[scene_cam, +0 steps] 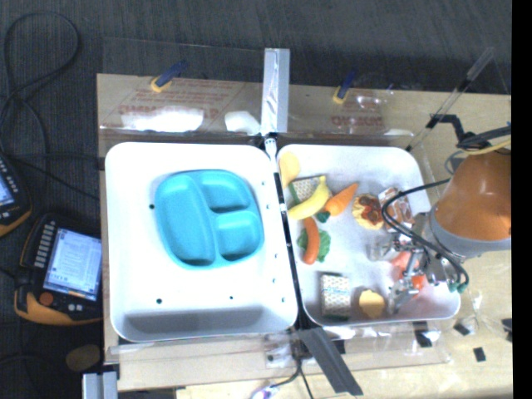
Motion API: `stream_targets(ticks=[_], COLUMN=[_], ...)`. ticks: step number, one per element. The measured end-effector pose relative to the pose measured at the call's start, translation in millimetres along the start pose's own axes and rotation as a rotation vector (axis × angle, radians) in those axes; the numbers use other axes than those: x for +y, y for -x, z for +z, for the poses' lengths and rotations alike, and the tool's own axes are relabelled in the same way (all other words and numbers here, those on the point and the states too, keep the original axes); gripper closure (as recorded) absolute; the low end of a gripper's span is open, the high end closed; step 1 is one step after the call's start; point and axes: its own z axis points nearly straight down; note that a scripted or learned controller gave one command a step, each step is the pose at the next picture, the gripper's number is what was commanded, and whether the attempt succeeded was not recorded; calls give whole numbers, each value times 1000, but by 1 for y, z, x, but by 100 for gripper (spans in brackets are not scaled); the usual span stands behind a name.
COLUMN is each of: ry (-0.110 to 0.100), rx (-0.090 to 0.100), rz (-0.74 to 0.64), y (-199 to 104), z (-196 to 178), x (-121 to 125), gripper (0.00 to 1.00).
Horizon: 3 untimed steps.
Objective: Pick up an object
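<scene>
One fixed camera hung above my bench (125,98) and looked down at a slant, far enough off to take in both white bins: the left bin (125,223) and the right bin (416,169), side by side. My arm (478,198) entered from the right edge.

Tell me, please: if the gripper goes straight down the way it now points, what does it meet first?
Probably the small red-orange object right under the gripper in the right bin; otherwise the bin's floor. Depth is hard to judge from above.
</scene>
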Motion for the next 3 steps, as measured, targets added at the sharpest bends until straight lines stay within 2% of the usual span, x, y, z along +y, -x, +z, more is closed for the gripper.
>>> stream_targets(ticks=[1, 2, 3], ry=[-4, 6, 7], rx=[-4, 5, 3], rz=[-2, 60, -256], y=[3, 69, 104], z=[-11, -211, -273], x=[0, -25, -26], gripper=[100, 100, 100])
